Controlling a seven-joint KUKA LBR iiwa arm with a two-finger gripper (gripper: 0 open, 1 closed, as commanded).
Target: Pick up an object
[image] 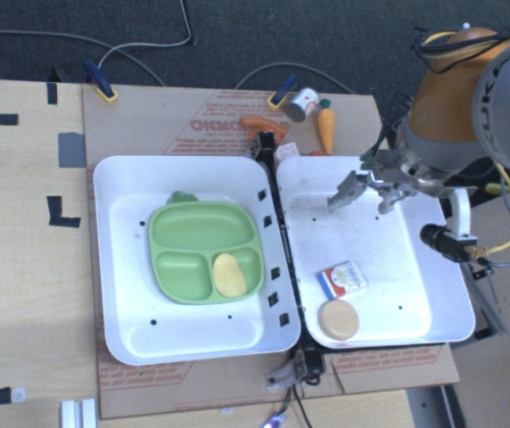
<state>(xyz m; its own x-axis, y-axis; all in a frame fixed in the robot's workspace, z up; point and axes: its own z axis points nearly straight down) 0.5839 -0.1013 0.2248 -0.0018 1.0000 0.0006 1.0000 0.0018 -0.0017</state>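
While poised over the far half of the right bin, spread wide and empty: hand with fingers apart, nothing between them. Probably set that way for a drop onto something loose, though the bare white bottom lies directly under it. Nearest candidates for picking up well apart from it, toward the near wall of the same bin: small carton in red, white and blue, lying flat, and just beside it a round tan disc. Both low and flat, so likely to need a close, straight descent. Placed in the left bin: green divided plate, with a yellow oval piece resting in its lower right compartment, walled in and harder to reach from the arm's side.

Set under both bins: cardboard sheet, pinned at its far edge by blue and yellow clamps, presumably against sliding. Left on it behind the bins, outside either one: toy carrot.

Below all that, pale wooden surface with black tape marks. Beyond its far edge, dark floor crossed by a thin pale cable.
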